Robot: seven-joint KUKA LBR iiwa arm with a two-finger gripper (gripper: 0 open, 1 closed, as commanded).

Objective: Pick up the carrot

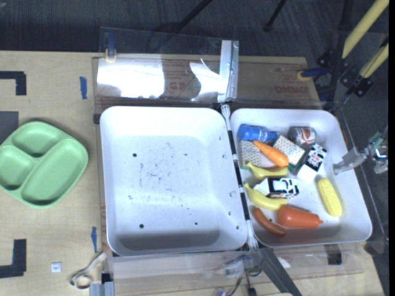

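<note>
1. Lying aslant in the right bin, the carrot rests on a tan patterned packet, pointing toward the far left.
2. Around it sit a blue pouch, a dark can, a black-and-white carton and a yellow banana; nearer lie a red-orange pepper, a brown sausage and a corn cob.
3. The left bin shows a scuffed white floor with small dark dots.
4. The gripper sits at the right bin's right rim, well apart from the carrot; its state cannot be told.
5. The pale wooden bench bears a green divided tray at the left.
6. Beyond the bench, dark carpet carries black stand legs and a yellow pole.
</note>
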